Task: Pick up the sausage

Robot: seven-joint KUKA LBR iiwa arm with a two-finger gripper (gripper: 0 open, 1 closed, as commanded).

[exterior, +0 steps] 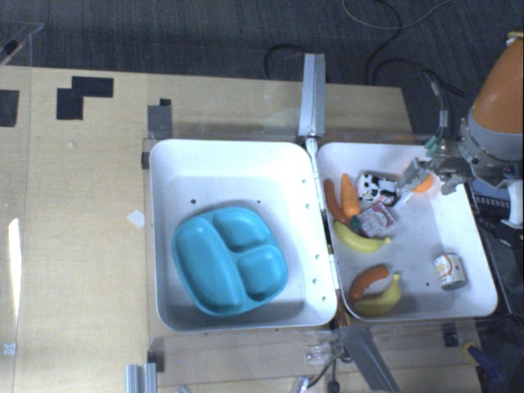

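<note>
The sausage (370, 278), a smooth reddish-brown curved link, lies in the right bin (475, 244) near its front edge, touching a yellow banana (381, 300). Further back sit a second banana (360, 238), an orange carrot (350, 195), a crinkled wrapper (377, 218) and a black-and-white toy (378, 188), partly overlapping. The hand (419, 177) hangs over the bin's back; whether it is open is unclear. A blue divided plate (230, 259) fills the left bin (164, 219).

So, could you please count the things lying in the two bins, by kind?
Blue divided tray: 1
Bananas: 2
Sausages: 2
Carrot: 1
Black-and-white cow toy: 1
Wrapped packet: 1
Small can: 1
Total: 9
</note>
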